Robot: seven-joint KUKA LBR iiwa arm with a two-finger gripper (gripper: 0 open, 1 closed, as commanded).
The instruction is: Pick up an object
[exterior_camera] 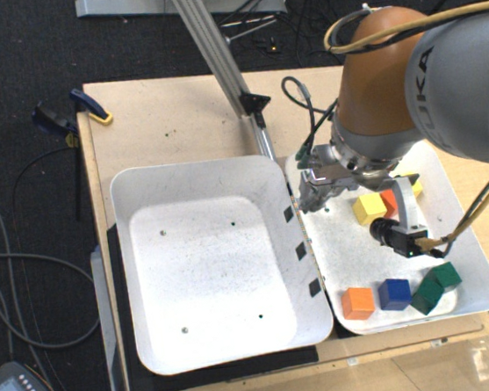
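Partial "KU" lettering on the arm (442, 77).

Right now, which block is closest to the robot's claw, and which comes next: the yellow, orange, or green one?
From the gripper:
1. Yellow block, just to its right in the camera view.
2. Orange block, at the bin's near edge.
3. Green block, in the near right corner.

The gripper (317, 192) is seen low over the right bin (466, 234), near its left wall; yellow (369, 208), orange (358, 302), blue (395, 294) and green (436, 287) blocks are contained there
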